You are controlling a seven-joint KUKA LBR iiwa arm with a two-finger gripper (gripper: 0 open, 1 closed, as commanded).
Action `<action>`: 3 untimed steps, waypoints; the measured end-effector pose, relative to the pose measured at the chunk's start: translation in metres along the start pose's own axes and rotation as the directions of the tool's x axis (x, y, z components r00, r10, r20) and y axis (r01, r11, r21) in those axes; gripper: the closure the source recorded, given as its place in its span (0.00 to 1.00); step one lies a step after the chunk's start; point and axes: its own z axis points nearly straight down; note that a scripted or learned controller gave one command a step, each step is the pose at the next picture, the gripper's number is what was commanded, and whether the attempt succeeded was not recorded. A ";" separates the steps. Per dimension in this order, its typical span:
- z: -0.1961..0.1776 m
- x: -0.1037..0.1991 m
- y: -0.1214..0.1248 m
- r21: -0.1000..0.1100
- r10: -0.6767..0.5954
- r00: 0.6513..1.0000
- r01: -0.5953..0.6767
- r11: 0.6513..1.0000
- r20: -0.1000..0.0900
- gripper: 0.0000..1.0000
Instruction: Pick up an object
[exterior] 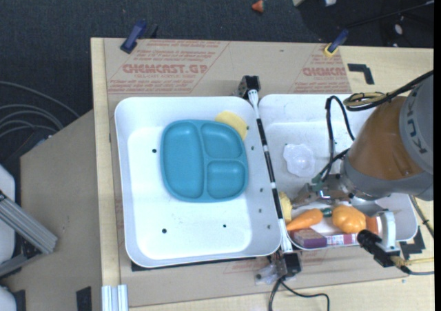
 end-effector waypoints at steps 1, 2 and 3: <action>-0.001 0.005 0.000 -0.003 0.003 1.000 -0.003 1.000 0.006 0.00; -0.001 0.005 0.000 -0.003 0.004 1.000 -0.004 1.000 0.007 0.00; -0.010 0.008 0.000 -0.002 0.002 1.000 -0.002 1.000 0.002 1.00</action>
